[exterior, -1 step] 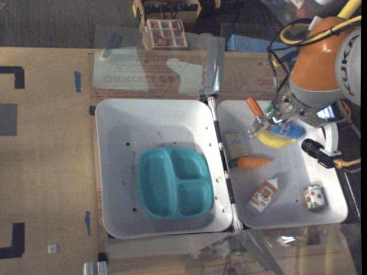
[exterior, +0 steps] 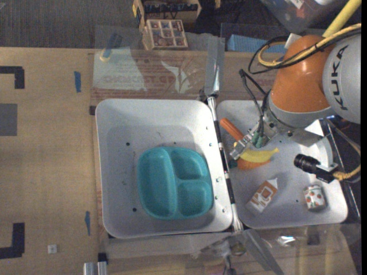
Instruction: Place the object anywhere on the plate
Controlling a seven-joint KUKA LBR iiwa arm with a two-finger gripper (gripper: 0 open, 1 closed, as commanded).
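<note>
The arm's gripper [exterior: 245, 146] is low in the right bin [exterior: 338, 213] by the yellow & orange toy food [exterior: 256, 158], can't tell if it has hold, & the teal plate [exterior: 173, 183] in the left bin w/ no toy on it, so task's barely begun.

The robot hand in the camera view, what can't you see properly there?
- The gripper: too small and blurry to show how its fingers stand.
- The yellow and orange toys: bunched together under the gripper, so whether it touches them is unclear.
- The small white box: its print is too small to make out.
- The arm: cut off by the right edge.
</note>
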